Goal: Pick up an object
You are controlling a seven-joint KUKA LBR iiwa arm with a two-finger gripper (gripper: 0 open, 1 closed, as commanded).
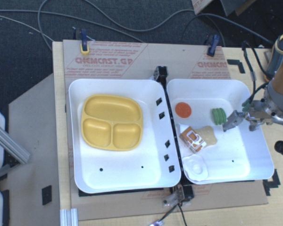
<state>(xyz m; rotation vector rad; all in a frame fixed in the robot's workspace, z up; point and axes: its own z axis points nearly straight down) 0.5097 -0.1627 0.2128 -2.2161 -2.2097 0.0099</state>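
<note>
While hovering over the right bin (254, 149), gripper (241, 120) spread open and holding nothing, just right of green object (219, 115), with orange disc (183, 109) farther left.

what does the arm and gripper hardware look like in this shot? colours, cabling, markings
The grey cylindrical KUKA arm comes in from the view's right edge, with an orange band around it above the wrist. Black cables loop beside it. At its end, the grey metal two-finger gripper has some teal-green near its base. No markings are legible at this resolution.
</note>
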